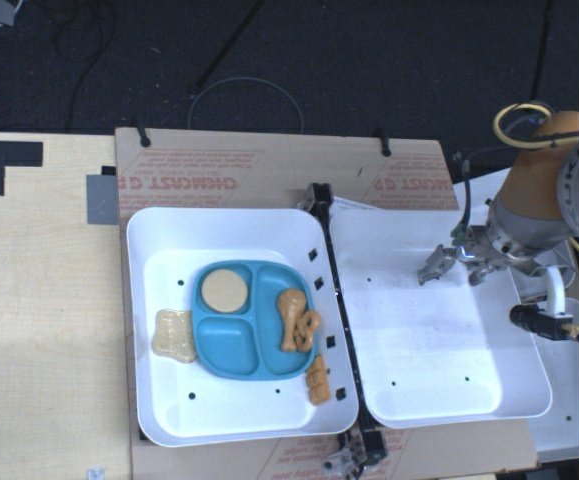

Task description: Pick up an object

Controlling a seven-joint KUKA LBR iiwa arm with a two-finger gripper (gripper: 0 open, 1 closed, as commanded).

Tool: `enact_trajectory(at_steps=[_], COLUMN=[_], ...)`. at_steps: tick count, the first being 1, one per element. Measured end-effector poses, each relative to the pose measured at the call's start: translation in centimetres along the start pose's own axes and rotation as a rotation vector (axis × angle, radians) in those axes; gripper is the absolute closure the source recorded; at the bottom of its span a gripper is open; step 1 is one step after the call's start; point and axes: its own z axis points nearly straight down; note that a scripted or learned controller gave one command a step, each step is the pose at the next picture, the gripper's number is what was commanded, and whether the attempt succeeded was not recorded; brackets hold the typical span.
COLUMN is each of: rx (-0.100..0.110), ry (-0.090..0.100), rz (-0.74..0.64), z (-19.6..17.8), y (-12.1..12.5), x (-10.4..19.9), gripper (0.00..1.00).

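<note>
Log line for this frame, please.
hand: open, over right bin, holding nothing | blue tray: left bin | pick: not yet done

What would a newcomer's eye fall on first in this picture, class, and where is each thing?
The bright blue divided tray in the left bin stands out first, with a round tan piece and a twisted brown piece in its compartments. Next comes the gripper, open above the right bin.
</note>
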Motion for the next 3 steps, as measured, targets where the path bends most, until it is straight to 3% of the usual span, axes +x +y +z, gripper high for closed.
enact_trajectory(at_steps=[1, 2, 3], rx=[-0.004, -0.005, -0.009], ry=[-0.001, -0.002, -0.003], rz=[0.0, 0.0, -0.001], z=[3.4, 2.2, -2.0], y=[0.0, 0.0, 0.3], x=[0.1, 0.1, 0.1], gripper=[0.0, 1.0, 1.0])
